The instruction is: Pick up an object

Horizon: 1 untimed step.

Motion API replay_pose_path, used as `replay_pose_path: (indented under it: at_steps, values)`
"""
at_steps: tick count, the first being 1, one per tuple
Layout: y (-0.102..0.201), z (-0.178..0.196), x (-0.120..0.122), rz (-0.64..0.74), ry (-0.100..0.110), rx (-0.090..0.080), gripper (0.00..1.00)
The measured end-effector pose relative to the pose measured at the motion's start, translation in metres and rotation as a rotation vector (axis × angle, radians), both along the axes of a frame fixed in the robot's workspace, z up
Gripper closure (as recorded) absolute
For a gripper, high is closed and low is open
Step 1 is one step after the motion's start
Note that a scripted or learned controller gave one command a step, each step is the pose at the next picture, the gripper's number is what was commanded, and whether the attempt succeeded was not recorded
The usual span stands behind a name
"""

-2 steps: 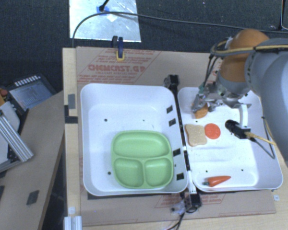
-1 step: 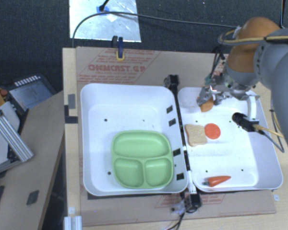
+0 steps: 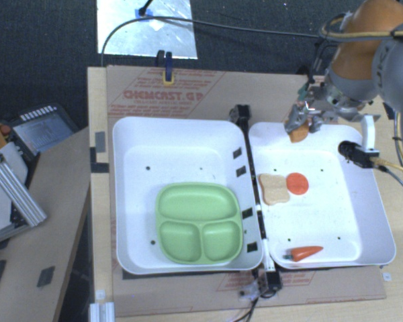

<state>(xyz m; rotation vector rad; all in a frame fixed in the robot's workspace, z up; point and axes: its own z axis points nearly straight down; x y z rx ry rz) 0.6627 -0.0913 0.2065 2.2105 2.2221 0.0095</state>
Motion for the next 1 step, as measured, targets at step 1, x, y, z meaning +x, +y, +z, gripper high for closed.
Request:
replay_pose_path:
  at_steps: [1]
  values:
    - [0.0063, 0.0609, -0.0042, 0.001, 0.001, 0.0, 1.0]
